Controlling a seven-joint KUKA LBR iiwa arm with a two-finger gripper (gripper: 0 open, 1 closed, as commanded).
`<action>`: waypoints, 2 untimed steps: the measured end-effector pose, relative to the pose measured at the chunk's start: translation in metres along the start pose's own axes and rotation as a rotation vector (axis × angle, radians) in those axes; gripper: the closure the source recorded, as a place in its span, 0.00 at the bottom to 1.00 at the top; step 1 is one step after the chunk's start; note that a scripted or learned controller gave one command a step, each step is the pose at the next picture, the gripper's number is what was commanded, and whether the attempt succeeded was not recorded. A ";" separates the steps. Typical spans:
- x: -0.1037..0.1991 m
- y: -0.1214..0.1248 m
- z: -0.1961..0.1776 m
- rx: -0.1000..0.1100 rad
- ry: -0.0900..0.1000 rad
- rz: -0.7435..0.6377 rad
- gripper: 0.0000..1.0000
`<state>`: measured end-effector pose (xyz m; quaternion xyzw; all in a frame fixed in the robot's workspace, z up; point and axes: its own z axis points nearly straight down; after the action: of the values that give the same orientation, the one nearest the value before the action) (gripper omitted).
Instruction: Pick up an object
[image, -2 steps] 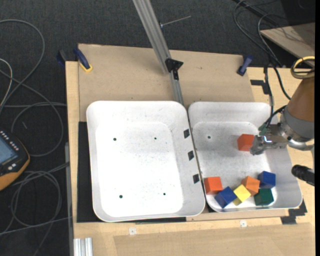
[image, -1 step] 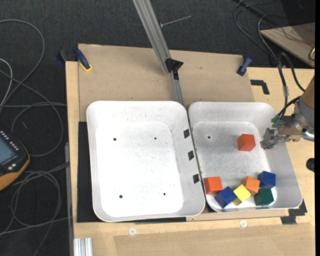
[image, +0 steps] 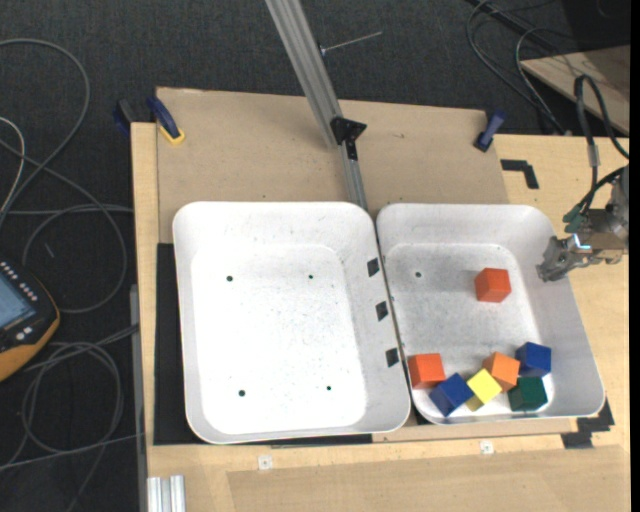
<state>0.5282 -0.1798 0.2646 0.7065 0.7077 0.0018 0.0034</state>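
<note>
White plastic bins sit side by side on the bench; the left bin (image: 200, 300) holds nothing I can grasp, and the right bin (image: 450, 225) holds every candidate.

Findings:
- My gripper (image: 562, 258) stands at the right bin's 3 o'clock rim, over the wall and not over any block. Nothing lies between its fingers. Whether they are spread or closed I cannot tell; the tool is small and partly cut off by the frame's edge.
- An orange cube (image: 492, 284) stands alone in the upper part of the right bin, near my gripper, at about 8 o'clock from it.
- A cluster sits toward the bin's 5 o'clock corner: orange block (image: 427, 368), blue block (image: 450, 392), yellow block (image: 484, 385), a second orange piece (image: 503, 368), a blue one (image: 534, 357) and a green block (image: 527, 394). Several touch.

Assessment: the step in hand is approach; no pick has been made. The lone orange cube looks the sounder target, since its sides are free. The next move calls for travel inward, centring above it, then descent.

Limits: my arm is mostly out of frame. Within the cluster, block edges overlap, so exact contacts are unclear.
</note>
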 end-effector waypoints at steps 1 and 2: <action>0.055 -0.001 -0.007 0.006 0.005 -0.006 1.00; 0.103 -0.006 -0.010 0.008 0.005 -0.005 1.00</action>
<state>0.5219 -0.0765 0.2741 0.7047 0.7095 0.0009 -0.0012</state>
